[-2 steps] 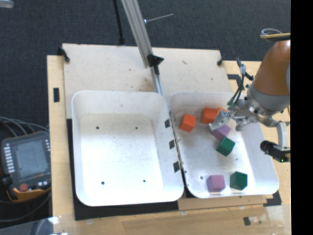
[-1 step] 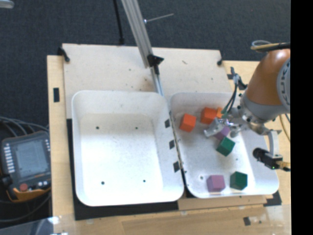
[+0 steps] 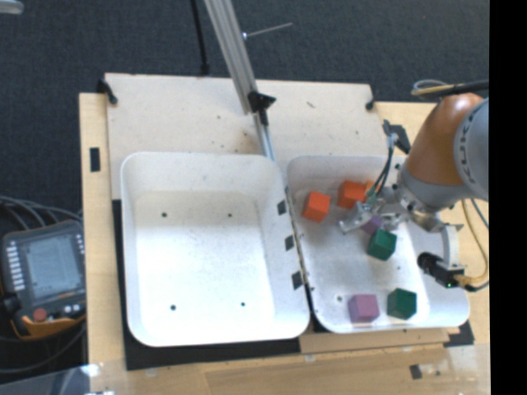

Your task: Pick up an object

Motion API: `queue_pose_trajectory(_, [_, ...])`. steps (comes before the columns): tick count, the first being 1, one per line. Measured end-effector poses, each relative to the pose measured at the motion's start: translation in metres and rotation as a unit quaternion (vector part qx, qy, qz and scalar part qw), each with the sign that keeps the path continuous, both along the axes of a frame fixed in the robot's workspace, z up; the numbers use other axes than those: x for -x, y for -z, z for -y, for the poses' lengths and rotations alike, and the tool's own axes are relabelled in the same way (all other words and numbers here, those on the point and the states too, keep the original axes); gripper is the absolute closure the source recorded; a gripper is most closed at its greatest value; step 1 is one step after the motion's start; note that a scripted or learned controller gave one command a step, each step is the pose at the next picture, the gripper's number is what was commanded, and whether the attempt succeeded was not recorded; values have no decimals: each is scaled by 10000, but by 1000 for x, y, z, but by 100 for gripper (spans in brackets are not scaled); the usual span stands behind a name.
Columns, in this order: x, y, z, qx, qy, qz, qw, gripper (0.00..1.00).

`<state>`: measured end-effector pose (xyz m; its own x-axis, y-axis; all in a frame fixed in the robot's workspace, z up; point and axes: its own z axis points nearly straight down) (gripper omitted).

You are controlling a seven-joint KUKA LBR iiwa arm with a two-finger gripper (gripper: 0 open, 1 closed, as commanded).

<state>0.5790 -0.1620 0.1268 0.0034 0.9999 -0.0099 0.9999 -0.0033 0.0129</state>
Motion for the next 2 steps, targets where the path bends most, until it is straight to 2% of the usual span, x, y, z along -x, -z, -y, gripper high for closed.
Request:
queue_pose_trajectory(1, [-3,-15,1,7,29,60,10000,100])
queue_pose_trajectory(2, [-3,-79,0,-36,-28,-23,10000,100])
